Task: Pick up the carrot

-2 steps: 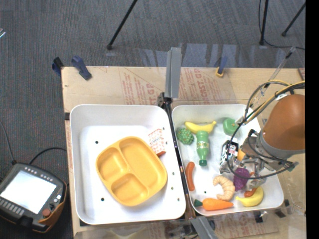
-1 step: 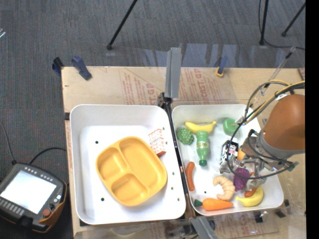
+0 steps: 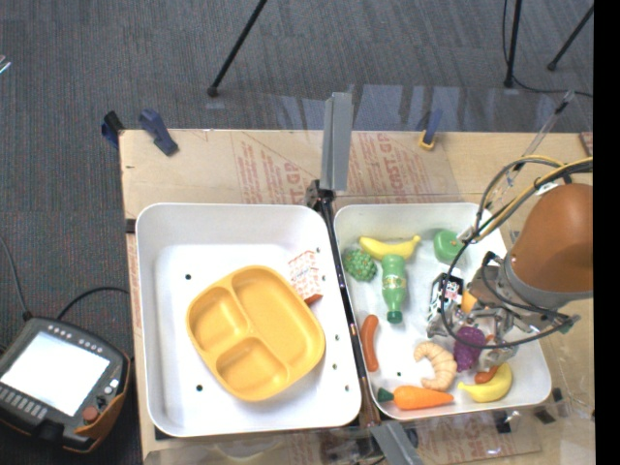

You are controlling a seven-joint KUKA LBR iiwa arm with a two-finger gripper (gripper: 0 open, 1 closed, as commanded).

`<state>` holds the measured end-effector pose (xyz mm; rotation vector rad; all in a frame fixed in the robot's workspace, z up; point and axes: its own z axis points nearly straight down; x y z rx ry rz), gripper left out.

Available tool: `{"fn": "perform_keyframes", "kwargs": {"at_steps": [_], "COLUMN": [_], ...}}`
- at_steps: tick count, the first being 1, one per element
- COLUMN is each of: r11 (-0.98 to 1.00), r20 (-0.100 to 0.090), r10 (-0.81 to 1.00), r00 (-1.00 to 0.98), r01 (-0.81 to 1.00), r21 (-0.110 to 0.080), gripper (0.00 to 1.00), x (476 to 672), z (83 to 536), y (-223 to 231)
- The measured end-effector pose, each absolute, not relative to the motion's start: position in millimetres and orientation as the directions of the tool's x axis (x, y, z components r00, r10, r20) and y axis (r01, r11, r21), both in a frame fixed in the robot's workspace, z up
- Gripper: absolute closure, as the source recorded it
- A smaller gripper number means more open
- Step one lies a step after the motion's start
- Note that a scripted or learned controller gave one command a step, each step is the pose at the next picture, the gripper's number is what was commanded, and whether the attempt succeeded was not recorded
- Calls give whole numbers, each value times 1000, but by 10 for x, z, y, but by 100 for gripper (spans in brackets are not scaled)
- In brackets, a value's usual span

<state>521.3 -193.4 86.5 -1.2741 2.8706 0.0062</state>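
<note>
The carrot (image 3: 423,397), orange with a green top, lies flat along the front edge of the right bin (image 3: 407,216). My gripper (image 3: 463,324) hangs over the right half of that bin, behind and to the right of the carrot and apart from it. Directly beneath the gripper sit a purple toy (image 3: 469,346) and a small orange piece. The grey wrist with its orange band hides the bin's right side.
The right bin also holds a yellow banana (image 3: 389,247), a green bottle (image 3: 392,291), a broccoli (image 3: 359,264), a green pepper (image 3: 447,245), a red sausage (image 3: 370,342), a tan croissant (image 3: 437,362) and a second banana (image 3: 490,386). The left bin holds a yellow divided plate (image 3: 255,330) and a small carton (image 3: 304,272).
</note>
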Motion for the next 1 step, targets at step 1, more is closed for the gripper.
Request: {"fn": "perform_keyframes", "kwargs": {"at_steps": [1], "r11": [836], "r20": [-4], "r10": [-549], "r00": [-836], "r01": [-549], "r21": [1], "gripper": [0], "x": [5250], "z": [877], "y": [-2091]}}
